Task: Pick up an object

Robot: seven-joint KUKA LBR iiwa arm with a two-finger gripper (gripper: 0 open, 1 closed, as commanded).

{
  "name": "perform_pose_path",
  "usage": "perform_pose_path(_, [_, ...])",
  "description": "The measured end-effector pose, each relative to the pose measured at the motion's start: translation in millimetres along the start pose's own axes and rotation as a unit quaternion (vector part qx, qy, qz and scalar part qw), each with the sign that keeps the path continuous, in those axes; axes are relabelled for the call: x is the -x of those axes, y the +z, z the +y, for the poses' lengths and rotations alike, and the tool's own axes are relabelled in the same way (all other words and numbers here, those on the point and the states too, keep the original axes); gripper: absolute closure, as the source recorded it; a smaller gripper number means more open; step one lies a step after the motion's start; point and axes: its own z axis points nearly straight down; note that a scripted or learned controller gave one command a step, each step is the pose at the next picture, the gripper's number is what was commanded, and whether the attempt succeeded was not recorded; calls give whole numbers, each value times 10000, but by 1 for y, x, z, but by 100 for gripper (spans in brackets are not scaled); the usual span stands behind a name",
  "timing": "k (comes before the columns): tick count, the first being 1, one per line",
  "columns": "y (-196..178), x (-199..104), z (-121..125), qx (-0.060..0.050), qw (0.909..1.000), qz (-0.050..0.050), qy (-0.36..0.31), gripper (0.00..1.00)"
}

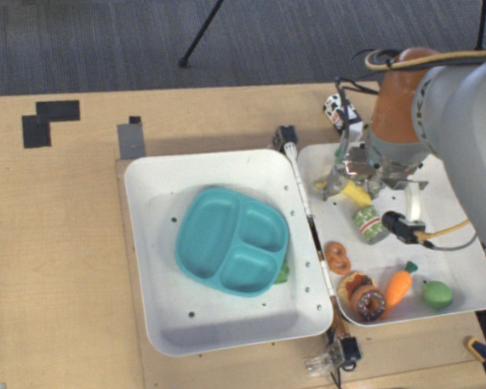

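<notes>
Right bin [485, 287] crowded, teal tray [233, 240] fills left bin [149, 241]

We read this as a robotics lab or test cell, not a home. The pale wooden bench [54, 276] carries black square marker patches [50, 121] stuck flat near its far edge, and two shallow white plastic bins [239, 331] sit side by side, held by small grey metal brackets [132, 140]. The grey industrial arm with an orange band [441, 119] trails loose cables [439, 234] over the right bin. Behind the bench we see dark grey ribbed office carpet [82, 34] with a thin black stand leg [209, 21] crossing it.
</notes>
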Motion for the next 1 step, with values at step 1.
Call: perform_pose_path(1, [-12, 0, 1, 16, 10000, 0, -22, 100])
